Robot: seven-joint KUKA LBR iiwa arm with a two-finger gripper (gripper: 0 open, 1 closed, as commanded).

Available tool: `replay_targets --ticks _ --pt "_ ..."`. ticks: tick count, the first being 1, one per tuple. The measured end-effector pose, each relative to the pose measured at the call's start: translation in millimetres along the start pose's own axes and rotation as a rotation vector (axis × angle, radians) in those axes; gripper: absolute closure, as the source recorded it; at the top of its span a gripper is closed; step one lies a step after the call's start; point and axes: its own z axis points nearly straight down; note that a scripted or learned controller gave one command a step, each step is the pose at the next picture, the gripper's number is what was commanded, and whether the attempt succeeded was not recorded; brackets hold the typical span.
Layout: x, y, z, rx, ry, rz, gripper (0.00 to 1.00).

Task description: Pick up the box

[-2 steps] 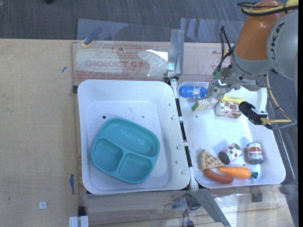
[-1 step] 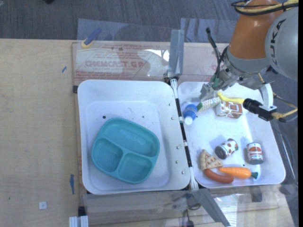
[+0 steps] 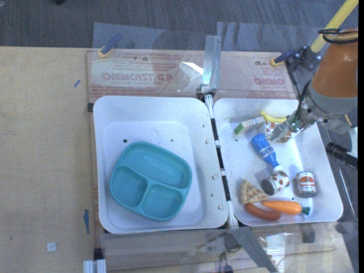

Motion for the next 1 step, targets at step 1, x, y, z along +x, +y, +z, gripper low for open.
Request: replay_targets --ticks 1 --pt "49.9 77.0 -24.7 -0.004 -0.002 0.068 1.00"
